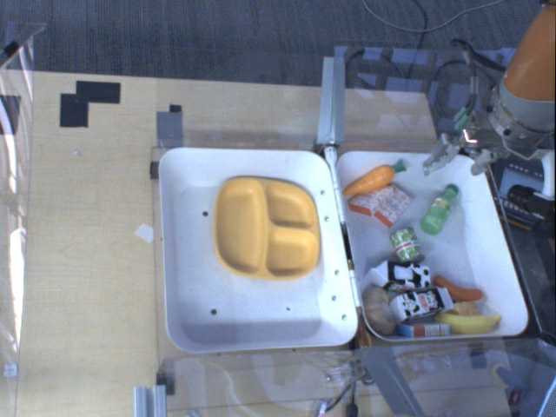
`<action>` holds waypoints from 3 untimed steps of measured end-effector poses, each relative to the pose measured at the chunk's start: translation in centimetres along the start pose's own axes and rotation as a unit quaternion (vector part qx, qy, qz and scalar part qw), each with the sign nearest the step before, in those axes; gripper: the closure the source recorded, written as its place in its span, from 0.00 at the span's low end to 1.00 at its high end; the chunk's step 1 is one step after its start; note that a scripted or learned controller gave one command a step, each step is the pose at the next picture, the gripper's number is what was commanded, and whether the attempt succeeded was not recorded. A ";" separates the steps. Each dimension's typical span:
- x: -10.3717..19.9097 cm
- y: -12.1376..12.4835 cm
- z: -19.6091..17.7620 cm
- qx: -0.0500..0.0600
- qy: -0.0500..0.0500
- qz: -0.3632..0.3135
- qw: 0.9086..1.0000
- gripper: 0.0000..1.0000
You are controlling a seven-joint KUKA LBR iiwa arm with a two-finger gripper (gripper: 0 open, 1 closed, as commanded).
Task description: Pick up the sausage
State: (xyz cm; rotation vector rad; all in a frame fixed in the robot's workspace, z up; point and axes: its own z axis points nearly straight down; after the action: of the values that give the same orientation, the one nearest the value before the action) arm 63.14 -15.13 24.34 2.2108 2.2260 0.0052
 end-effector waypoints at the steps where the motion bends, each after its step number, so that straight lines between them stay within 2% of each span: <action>1: -5.4 -5.0 11.9 0.001 0.000 -0.018 1.000 0.00; 2: -4.9 -11.1 15.1 0.000 0.000 -0.061 0.998 0.00; 3: -5.3 -14.0 15.2 -0.005 -0.002 -0.069 0.998 0.00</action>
State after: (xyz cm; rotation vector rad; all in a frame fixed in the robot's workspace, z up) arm 49.24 -20.58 9.02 2.0450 2.3654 0.0126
